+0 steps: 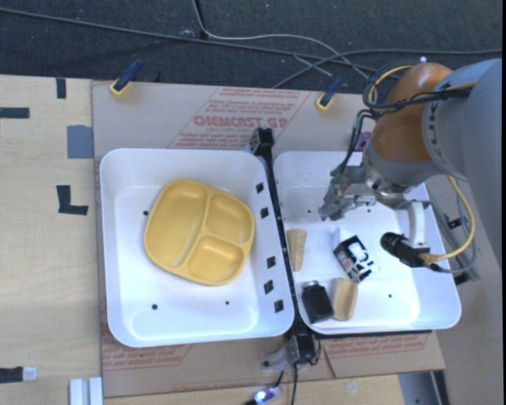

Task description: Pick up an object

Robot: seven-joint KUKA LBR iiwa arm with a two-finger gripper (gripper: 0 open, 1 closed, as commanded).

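My gripper [337, 202] hangs over the upper middle of the right bin [438, 306], reaching in from the right under the orange wrist band. Nothing shows in its grasp. Below it on the bin floor lie a small black-and-white object [353, 258], a tan wedge [297, 249] by the left wall, a black block [316, 302] and a tan piece [344, 299] beside that block. All of these lie apart from the gripper. A yellow divided plate [200, 230] rests in the left bin [118, 251].
A black divider with clips [271, 226] runs between the two bins. The arm's body and a yellow cable [455, 226] cover the right bin's right side. Yellow clamps [126, 76] hold the cardboard sheet at the back.
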